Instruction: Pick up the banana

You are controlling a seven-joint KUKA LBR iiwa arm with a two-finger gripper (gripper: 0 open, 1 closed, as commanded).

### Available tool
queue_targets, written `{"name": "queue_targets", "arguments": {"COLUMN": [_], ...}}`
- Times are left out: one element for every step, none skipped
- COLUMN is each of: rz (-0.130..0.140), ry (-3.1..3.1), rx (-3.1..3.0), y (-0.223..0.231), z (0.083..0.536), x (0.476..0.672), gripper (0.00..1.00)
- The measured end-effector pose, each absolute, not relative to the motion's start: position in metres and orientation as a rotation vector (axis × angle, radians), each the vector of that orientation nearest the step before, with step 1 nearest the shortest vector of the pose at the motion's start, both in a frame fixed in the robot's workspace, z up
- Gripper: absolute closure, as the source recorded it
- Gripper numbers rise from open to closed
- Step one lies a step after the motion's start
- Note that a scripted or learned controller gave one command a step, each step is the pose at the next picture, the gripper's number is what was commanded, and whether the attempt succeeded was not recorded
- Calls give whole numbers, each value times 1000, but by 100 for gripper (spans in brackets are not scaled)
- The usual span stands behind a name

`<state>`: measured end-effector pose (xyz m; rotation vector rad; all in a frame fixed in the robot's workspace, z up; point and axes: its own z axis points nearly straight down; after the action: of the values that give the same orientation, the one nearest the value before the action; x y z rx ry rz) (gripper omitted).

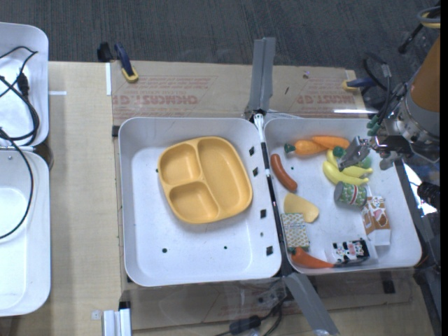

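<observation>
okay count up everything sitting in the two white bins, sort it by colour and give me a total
Yellow: 3 - divided plate in the left bin, banana, pale wedge
Orange: 3 - carrot, carrot, carrot
Red-brown: 1 - sausage
Green-grey: 1 - can
Mixed print: 3 - carton, dark packet, patterned packet
Total: 11

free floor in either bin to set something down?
Left bin: bare floor all round the yellow divided plate, widest along the near edge. Right bin: crowded; small gap between the hot dog and the banana, where the gripper sits.
</observation>
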<state>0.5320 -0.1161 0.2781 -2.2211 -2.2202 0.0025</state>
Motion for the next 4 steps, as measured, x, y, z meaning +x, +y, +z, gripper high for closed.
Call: {"name": "queue_targets", "arguments": {"rz": [0, 3, -1, -2], "ry": [-2277, -2210, -2246, -2251], "rx": [-2166, -2232, -2196, -2193], "y": [-123, -165, -203, -202], "z": [113, 92, 93, 104], "x": [552, 650, 660, 661], "gripper": [0, 0, 0, 100]}}
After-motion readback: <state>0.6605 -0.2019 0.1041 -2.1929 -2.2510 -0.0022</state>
